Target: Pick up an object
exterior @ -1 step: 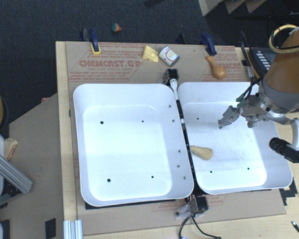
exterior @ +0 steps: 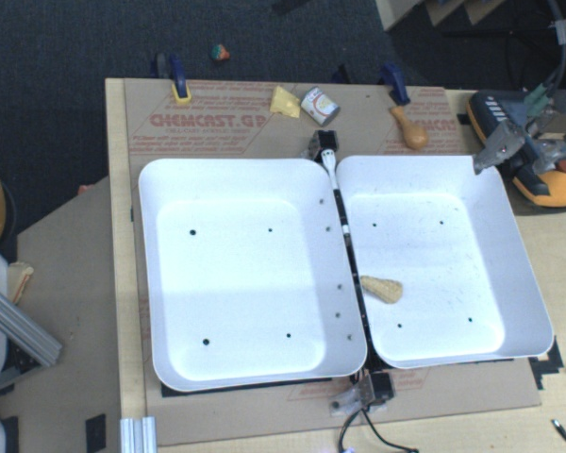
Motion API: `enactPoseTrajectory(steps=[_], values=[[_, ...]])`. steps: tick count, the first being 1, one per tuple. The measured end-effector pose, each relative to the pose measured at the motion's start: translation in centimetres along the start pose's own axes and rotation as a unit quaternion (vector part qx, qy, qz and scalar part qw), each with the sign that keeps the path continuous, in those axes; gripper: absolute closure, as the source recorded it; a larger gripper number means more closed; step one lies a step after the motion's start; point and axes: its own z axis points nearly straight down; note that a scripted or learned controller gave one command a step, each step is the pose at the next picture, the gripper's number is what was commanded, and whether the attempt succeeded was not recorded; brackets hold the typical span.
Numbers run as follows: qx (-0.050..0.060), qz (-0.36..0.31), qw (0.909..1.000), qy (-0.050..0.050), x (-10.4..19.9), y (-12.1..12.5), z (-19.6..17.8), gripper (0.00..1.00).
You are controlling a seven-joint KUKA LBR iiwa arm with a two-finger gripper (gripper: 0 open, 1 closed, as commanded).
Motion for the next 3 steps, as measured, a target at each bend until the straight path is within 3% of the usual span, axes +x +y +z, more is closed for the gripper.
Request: enactPoseTrajectory(steps=[1, 2, 3], values=[[0.008, 0.0, 1.0, 0.001, 0.1, -0.1, 0.0, 1.0], [0.014, -0.004, 0.9999, 0.005, 9.4, 5.3, 6.9, 1.0], [0.012, 0.0, 0.9999, 0.004, 9.7, 0.9, 3.6, 1.0]])
